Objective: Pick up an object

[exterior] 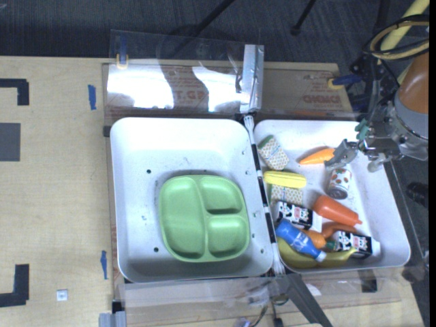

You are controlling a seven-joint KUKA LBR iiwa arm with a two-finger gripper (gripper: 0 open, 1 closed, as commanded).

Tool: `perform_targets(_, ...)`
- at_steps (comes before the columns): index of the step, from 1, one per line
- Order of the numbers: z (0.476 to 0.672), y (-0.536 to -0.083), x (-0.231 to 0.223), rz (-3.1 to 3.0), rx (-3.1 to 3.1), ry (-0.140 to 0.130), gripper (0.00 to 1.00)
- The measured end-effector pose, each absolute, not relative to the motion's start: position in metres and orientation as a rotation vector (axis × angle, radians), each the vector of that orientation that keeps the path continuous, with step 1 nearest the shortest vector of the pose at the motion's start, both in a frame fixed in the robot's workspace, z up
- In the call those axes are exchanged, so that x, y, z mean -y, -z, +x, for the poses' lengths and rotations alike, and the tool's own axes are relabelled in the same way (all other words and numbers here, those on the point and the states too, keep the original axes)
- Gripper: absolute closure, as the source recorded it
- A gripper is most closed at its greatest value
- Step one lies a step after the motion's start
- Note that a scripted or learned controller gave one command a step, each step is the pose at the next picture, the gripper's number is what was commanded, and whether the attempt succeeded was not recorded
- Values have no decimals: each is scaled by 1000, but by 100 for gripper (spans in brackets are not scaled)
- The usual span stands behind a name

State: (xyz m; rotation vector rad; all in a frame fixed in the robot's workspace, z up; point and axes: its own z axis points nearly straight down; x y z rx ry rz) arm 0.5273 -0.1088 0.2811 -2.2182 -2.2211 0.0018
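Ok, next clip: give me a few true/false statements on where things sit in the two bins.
1. The green divided plate lies in the left bin. True.
2. The plate holds a carrot. False: its compartments are bare.
3. The gripper is above the right bin, near the small can. True.
4. The blue bottle lies at the right bin's far edge. False: it is at the near edge, over the banana.
5. The corn cob lies in the right bin. True.

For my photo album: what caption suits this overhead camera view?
Robot end effector poised above a bin of toy food, beside a green tray.
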Motion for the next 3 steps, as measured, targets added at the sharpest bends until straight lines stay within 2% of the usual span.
perform_targets(2, 516, -94, 163, -2309, 2127, -1, 0)
perform_targets(3, 519, -106, 164, -2317, 2131, 5, 100)
